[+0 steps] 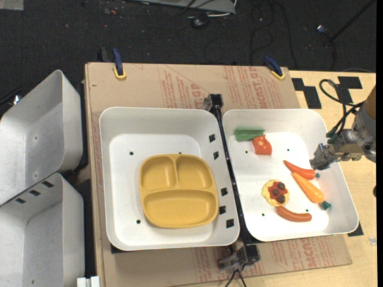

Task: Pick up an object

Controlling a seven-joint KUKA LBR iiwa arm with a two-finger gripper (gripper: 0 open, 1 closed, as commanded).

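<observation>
The gripper (319,160) sits low at the right bin's (299,119) right wall, just beside a glossy red chili (299,170) (whether it holds anything, I cannot tell). Nearby lie a tapered orange carrot (309,189), a curved sausage (294,214), a round pizza (275,192), a strawberry (261,144) and a green strip (249,134). A smooth yellow divided plate (178,191) fills the left bin (119,160).

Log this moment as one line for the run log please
gripper: over right bin, at red pepper tip | grasp: unclear | carrot, sausage in bin | yellow tray in left bin
</observation>
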